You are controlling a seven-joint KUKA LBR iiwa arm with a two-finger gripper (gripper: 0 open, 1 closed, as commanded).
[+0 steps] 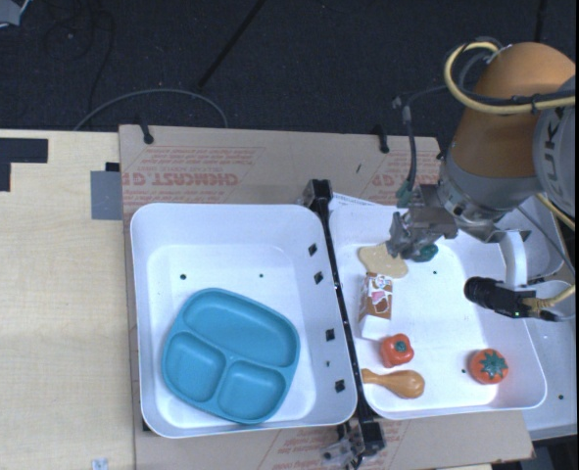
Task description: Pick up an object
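My gripper [405, 237] hangs low over the back of the right bin [446, 399]. Its tip is just above and to the right of a flat tan piece [378, 259], and I cannot tell whether it touches it. A small teal thing [426, 253] peeks out beside the gripper. In front of them stands a brown and white carton [378, 298]. Nearer the front lie a red tomato [397, 350], a tan drumstick-shaped piece [397, 383] and an orange-red fruit [488, 365].
The left bin [171, 238] holds a blue divided plate [230, 354]. A black divider [333, 302] runs between the two bins. Bare white floor shows in the right bin between the carton and the orange-red fruit.
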